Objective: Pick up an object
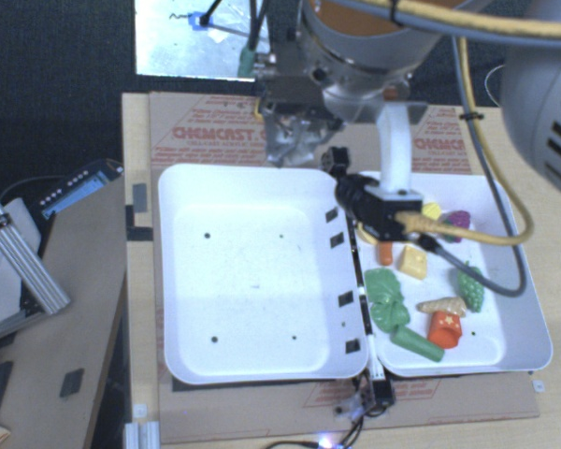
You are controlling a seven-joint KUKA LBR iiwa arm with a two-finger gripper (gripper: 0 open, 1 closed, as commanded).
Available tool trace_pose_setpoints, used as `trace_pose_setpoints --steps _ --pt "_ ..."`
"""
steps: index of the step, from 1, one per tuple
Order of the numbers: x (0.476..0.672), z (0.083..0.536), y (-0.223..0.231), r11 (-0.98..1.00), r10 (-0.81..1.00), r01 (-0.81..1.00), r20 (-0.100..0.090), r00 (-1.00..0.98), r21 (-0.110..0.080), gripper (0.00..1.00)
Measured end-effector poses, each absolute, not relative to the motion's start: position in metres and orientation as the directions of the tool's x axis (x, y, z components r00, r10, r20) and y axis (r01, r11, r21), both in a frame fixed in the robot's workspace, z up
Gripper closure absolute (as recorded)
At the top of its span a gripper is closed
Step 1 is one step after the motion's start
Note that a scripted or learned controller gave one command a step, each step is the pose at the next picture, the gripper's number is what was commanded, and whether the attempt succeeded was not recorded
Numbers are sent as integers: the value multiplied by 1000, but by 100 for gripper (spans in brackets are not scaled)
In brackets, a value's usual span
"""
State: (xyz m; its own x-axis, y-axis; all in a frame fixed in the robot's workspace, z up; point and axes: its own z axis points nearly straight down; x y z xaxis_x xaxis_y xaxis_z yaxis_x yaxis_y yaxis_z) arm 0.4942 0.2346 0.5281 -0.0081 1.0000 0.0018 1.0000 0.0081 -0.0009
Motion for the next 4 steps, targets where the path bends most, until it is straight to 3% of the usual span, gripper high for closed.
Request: trace_pose_setpoints --steps 1,4 --pt "486 536 234 5 1000 1000 2 -5 2 100" --pt "486 535 234 7 1000 1000 1 -7 1 100"
